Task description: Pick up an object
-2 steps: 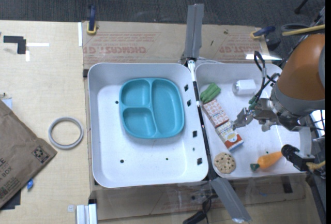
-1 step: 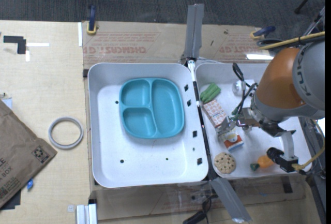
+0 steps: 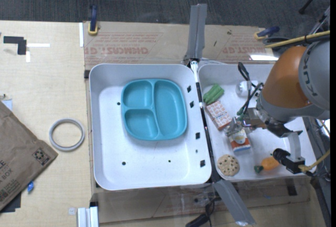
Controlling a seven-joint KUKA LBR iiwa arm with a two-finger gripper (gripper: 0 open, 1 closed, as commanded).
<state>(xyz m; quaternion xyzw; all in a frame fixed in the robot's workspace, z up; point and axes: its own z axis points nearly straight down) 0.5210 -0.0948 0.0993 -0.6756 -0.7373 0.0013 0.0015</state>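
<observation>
Reaching in from the right, our grey arm (image 3: pixel 294 84) lowers its gripper (image 3: pixel 237 127) over a small carton (image 3: pixel 240 143); jaw state unclear.

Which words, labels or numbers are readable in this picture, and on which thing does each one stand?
"BOX": on the brown box at the left edge, sideways.
Red print on the cardboard behind the bins: upside down and blurred, not readable for certain.
Red print on the cardboard's right part: also too blurred.
Red-and-white packet in the right bin: print too small.
Small carton below the tool: label too small.
</observation>
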